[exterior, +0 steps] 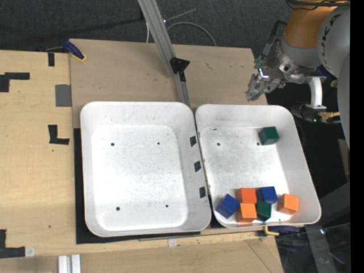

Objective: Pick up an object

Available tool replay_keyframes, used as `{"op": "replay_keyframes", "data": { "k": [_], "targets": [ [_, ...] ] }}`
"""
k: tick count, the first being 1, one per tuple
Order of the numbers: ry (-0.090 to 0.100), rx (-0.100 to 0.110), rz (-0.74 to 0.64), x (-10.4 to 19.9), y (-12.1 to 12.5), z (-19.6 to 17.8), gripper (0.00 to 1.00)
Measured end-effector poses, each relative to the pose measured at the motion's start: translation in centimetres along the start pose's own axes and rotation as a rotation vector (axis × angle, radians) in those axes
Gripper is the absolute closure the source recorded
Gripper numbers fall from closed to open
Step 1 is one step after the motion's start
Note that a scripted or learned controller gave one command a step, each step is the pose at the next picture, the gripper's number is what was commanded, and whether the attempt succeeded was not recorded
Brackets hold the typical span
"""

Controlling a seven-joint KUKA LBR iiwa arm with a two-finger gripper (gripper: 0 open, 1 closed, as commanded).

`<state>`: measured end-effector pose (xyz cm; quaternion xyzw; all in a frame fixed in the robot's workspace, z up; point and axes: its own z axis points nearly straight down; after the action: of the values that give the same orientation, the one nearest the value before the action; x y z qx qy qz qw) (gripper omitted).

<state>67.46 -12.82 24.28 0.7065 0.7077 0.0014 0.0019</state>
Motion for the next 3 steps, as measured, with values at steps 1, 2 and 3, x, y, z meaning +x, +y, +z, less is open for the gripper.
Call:
{"op": "replay_keyframes", "data": {
  "k": [1,2,3],
  "targets": [
    [0.002,0.007,-0.004,5.8,-1.5,1.1,1.00],
    [0.003,0.007,-0.005,10.7,-3.4,0.1,1.00],
    [0.002,0.008,-0.005,16.1,-4.5,1.3,1.00]
  ]
}}
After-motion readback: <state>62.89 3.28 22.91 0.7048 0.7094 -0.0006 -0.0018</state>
